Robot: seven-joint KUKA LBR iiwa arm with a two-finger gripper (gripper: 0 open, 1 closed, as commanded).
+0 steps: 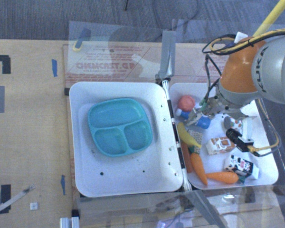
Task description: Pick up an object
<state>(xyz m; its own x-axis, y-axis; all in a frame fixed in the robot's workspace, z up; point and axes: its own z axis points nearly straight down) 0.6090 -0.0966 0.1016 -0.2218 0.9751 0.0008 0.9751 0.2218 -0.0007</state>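
The right bin (268,174) holds several small items: a red ball (185,102), a blue cup (204,122), a yellow banana (189,136), two orange carrots (198,167) (222,177), a small carton (220,145) and a black-and-white pouch (241,166). The gripper (202,113) hangs low over the bin's upper left part, just right of the red ball and right above the blue cup. The wrist and cables hide its fingertips. The left bin (80,103) holds a teal divided plate (119,126).
The grey arm with its orange band (240,70) reaches in from the upper right, with black cables looping around it. A metal divider (167,56) stands between the bins at the back. A clear sheet lies on the wooden bench behind the left bin.
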